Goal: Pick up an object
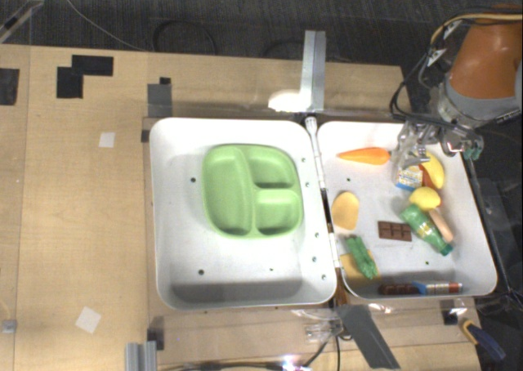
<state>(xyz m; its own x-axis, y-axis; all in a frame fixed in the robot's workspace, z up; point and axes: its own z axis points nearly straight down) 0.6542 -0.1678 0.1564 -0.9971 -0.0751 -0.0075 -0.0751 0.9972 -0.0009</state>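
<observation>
Gripper (411,158) low in right bin (482,267), approach/grasp step; jaw state can't tell; next needs a firm close on small bottle (408,175) w/ clean lift.

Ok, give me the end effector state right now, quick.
End effector: low in the right bin over the items near the carrot; whether it is open, closed or holding anything cannot be told.

Toys lie scattered in the right bin (482,263): an orange carrot (364,155) at eleven o'clock, a yellow lemon (424,198) at three, a brown chocolate bar (395,232) centre, a green bottle (424,228) at four
</observation>
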